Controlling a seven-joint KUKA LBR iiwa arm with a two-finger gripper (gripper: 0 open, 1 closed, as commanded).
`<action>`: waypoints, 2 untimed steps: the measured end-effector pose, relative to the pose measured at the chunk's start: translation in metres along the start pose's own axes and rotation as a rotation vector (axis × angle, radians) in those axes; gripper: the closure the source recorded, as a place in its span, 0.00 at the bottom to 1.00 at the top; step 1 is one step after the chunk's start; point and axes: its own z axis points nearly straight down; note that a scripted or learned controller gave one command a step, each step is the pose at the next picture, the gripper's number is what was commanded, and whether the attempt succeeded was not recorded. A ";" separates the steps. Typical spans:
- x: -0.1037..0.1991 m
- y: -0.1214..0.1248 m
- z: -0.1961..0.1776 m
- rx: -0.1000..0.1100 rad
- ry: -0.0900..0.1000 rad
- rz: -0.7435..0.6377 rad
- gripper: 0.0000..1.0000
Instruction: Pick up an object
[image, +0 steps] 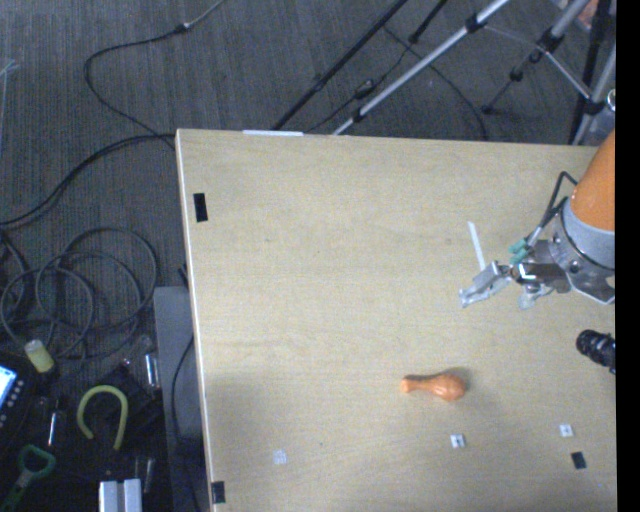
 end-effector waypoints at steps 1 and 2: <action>-0.050 0.086 0.015 0.000 -0.003 -0.057 0.00; -0.052 0.138 0.171 -0.001 -0.002 -0.137 0.00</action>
